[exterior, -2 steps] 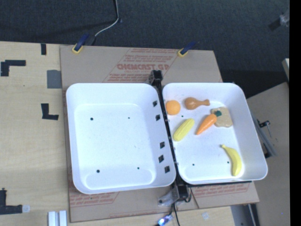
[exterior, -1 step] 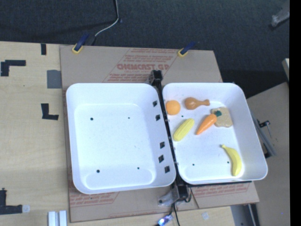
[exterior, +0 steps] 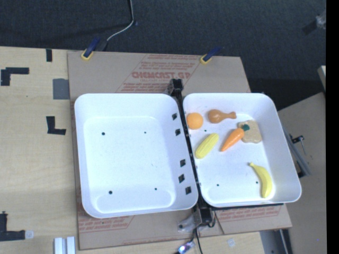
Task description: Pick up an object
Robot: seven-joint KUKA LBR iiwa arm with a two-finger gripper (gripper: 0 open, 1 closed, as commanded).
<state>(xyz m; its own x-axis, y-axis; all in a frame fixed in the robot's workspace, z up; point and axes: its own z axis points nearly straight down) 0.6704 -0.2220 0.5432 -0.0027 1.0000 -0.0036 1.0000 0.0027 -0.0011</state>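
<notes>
The right bin (exterior: 275,121) holds several toy foods. An orange (exterior: 194,120) lies near its left wall, with a brown chicken drumstick (exterior: 220,115) just to its right. A yellow corn cob (exterior: 206,145) lies below the orange. An orange carrot (exterior: 232,138) rests slanted beside a tan cookie-like piece (exterior: 251,132). A yellow banana (exterior: 263,180) lies near the front right corner.
The left bin (exterior: 127,152) sits beside the right one, joined by a black divider strip (exterior: 183,147). Both rest on a cardboard sheet (exterior: 159,73) on the wooden bench. A cable (exterior: 124,25) runs across the dark floor behind.
</notes>
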